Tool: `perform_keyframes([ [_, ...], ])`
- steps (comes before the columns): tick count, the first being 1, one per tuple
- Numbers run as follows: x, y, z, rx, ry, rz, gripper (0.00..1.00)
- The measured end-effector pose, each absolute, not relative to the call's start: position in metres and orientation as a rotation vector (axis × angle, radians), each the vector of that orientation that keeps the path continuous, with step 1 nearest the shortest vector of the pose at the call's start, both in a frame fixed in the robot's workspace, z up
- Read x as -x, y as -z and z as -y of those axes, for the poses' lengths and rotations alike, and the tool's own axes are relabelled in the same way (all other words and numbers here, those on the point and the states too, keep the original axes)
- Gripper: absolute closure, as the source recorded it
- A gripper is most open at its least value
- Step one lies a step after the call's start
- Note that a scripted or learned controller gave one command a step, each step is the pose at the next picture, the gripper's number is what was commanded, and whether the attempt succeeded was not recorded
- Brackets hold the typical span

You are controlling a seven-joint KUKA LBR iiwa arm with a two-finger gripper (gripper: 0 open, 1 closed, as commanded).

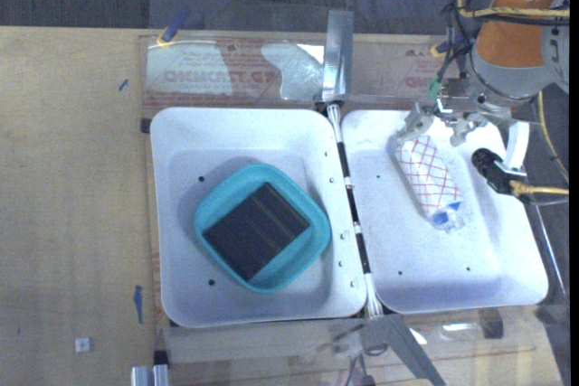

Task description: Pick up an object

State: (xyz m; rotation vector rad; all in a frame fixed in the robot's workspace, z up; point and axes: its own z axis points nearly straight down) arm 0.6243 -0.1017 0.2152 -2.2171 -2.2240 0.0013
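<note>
Camera view: we see the gripper [438, 124] over the right bin [507, 271], at the upper end of a white pouch w/ red crosshatch [429, 176]. Jaws look spread, fingers either side of the pouch top. Left bin [181, 149] has a teal bowl [262, 226] w/ dark block [255, 229] inside.

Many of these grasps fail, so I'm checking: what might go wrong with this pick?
The gripper sits over the top end of the red-checked white packet, so an end grasp may let it slip. The packet lies diagonally in the right bin and may swing or drag.
</note>
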Motion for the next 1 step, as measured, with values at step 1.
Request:
perform_keyframes([
  [1, -0.6421, -0.1148, 0.1064, 2.120, 0.003, 2.323, 0.00],
])
